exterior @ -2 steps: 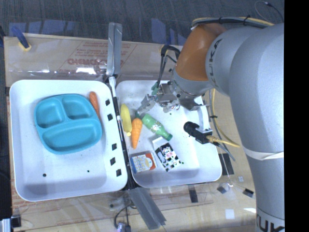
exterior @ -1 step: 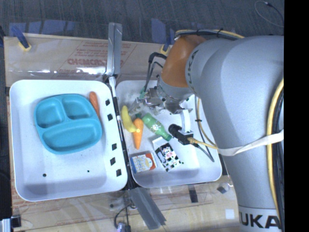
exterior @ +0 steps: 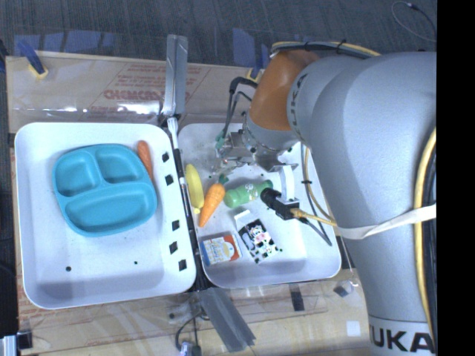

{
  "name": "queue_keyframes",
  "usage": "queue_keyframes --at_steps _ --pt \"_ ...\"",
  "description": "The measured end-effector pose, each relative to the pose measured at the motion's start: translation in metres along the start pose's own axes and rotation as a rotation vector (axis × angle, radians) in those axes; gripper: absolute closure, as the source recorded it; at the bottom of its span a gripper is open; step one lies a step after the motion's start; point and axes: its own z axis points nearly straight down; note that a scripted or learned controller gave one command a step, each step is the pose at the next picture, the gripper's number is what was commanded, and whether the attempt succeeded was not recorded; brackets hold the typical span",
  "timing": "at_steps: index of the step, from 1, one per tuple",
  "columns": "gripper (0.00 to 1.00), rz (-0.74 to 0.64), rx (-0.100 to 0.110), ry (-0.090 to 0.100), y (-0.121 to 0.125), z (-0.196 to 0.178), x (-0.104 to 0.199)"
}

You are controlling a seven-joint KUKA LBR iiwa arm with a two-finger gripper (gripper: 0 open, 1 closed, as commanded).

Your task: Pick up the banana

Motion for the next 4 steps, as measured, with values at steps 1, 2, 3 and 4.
queue_keyframes --at_steps 1,2,3,4 --pt "0.0 0.0 0.0 0.0 0.0 0.0 0.0" --pt "0.0 -0.035 -0.004 -0.003 -0.012 0.009 -0.001" --pt "0.0 -0.259 -0.001 0.002 -0.045 -0.09 0.049" --pt "0.0 -0.484 0.0 0.002 -0.128 -0.102 0.051"
